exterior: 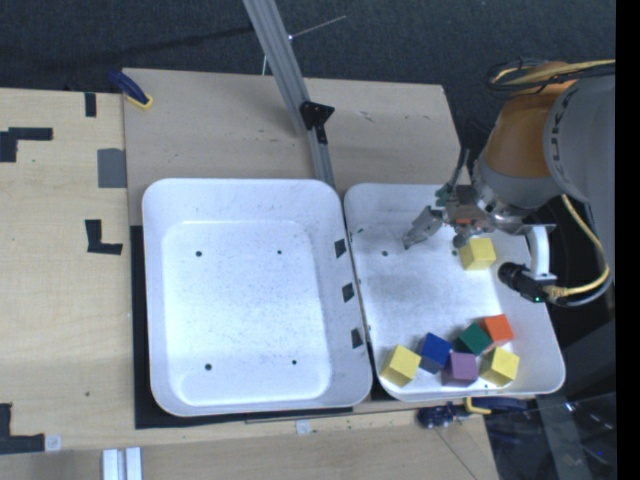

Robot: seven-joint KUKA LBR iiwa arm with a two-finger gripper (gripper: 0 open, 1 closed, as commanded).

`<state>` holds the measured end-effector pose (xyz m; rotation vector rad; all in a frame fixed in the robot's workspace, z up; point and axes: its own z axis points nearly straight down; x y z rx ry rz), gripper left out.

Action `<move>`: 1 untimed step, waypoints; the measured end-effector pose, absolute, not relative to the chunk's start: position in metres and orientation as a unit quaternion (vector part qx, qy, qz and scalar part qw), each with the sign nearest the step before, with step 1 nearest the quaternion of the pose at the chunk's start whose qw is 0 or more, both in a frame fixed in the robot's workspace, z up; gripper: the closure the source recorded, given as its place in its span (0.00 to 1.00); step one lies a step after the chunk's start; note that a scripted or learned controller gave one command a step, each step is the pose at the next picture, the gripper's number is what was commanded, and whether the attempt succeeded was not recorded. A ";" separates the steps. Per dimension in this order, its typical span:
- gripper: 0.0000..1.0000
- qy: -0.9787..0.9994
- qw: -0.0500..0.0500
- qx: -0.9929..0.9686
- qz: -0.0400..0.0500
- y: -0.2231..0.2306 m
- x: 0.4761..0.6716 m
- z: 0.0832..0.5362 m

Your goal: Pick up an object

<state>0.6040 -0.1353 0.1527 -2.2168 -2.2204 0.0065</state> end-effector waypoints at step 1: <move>0.00 -0.708 0.002 -0.706 0.002 -0.131 0.603 0.108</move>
